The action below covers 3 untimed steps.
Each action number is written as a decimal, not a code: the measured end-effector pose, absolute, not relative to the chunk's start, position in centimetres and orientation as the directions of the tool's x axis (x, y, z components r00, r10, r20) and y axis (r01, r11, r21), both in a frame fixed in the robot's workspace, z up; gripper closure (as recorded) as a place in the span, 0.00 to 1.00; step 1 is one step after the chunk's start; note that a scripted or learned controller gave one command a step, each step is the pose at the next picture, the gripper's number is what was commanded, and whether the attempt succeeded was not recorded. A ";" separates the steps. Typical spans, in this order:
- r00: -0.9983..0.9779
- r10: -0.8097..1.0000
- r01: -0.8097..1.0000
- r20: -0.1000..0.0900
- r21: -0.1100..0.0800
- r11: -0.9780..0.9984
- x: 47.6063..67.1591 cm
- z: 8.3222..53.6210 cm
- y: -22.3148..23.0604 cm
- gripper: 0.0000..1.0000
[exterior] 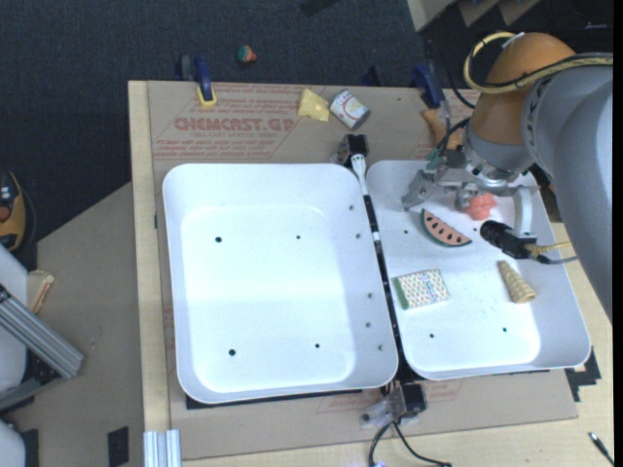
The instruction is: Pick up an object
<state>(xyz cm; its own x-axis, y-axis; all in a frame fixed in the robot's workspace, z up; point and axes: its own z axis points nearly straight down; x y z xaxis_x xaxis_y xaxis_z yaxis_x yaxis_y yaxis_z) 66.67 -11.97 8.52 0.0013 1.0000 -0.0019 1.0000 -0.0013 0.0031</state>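
Gripper (450,185) hangs low over the right white bin (545,343), finger spread impossible to judge, a watermelon-slice toy (445,230) just below and a pink object (480,205) just right

White bins (263,348); red-green watermelon slice (445,230), pink ball (480,205), tan cone (517,282), green-speckled white pad (421,288), orange-banded grey arm (545,86)
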 end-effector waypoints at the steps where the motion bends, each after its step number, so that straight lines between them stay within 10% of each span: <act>1: 0.000 1.000 1.000 -0.002 0.003 0.000 66.7 8.5 -12.0 0.00; 2: -0.002 1.000 1.000 0.000 -0.001 0.002 66.7 8.5 -9.9 0.00; 3: -0.002 1.000 1.000 -0.001 0.003 0.002 66.7 9.6 -10.0 1.00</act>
<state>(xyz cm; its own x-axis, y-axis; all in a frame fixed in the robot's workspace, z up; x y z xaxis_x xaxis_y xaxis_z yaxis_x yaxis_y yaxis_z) 66.74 -10.03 9.64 -0.0016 1.0000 -0.0015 1.0000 0.0016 0.0028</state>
